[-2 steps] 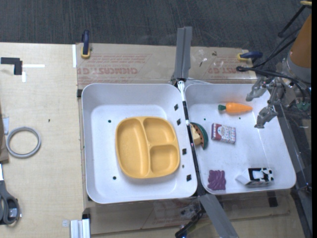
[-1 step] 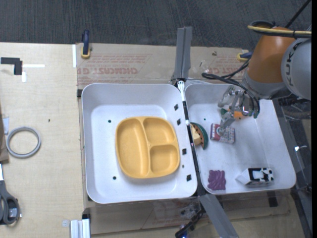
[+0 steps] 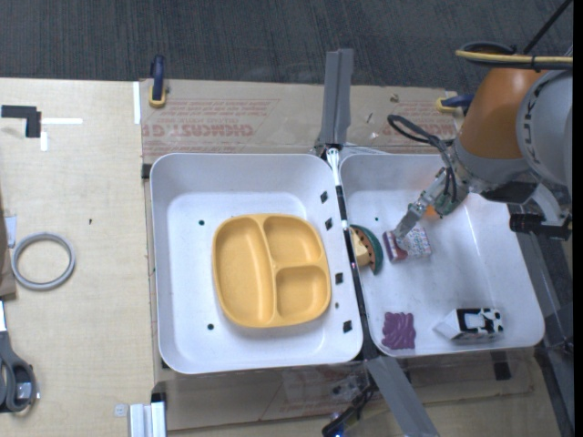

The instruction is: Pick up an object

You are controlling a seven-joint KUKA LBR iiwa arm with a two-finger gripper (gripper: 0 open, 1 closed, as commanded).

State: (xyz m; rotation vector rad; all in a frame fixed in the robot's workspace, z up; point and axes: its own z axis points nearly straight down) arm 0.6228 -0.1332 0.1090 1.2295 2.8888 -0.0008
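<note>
Gripper (image 3: 407, 235) reaching into the right bin (image 3: 510, 271).
Fingers' state is staying unclear; small wrapped object (image 3: 412, 244) is lying against them, purple item (image 3: 398, 330) sitting nearby.

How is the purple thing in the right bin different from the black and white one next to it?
The purple thing is one solid colour and looks soft and flat; the black and white one is patterned and looks boxy. The purple thing lies nearer the divider between the bins, the black and white one nearer the outer wall. Both rest along the near side of the right bin.
</note>
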